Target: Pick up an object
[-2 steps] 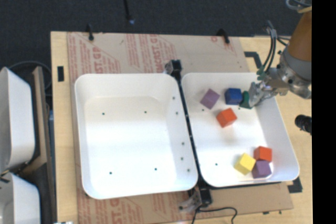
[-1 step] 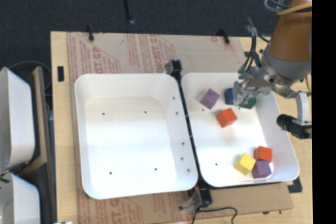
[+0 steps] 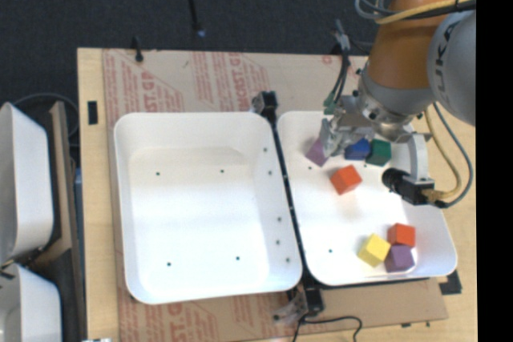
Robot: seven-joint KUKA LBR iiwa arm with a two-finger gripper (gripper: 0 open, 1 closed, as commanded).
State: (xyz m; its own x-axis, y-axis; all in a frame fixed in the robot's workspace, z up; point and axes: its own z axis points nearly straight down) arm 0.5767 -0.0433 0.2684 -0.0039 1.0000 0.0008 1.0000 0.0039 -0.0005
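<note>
Right at the near edge of the right bin (image 3: 437,264) sits a tight little cluster: a yellow block (image 3: 373,250), a purple block (image 3: 400,258) touching it, and a small orange block (image 3: 402,235) just behind the pair. Moving up the bin, a bigger orange block (image 3: 346,179) lies alone on the white floor, a little tilted. Further back now, the gripper (image 3: 331,142) is down low over the bin's far end, and a pale purple block (image 3: 317,153) sits right at its tip; whether the fingers are open or closed on it, I cannot tell from this angle. Just to its right, a blue block (image 3: 357,148) and a green block (image 3: 379,152) sit side by side under the wrist. Alongside, the left bin (image 3: 128,172) shows its white floor.
</note>
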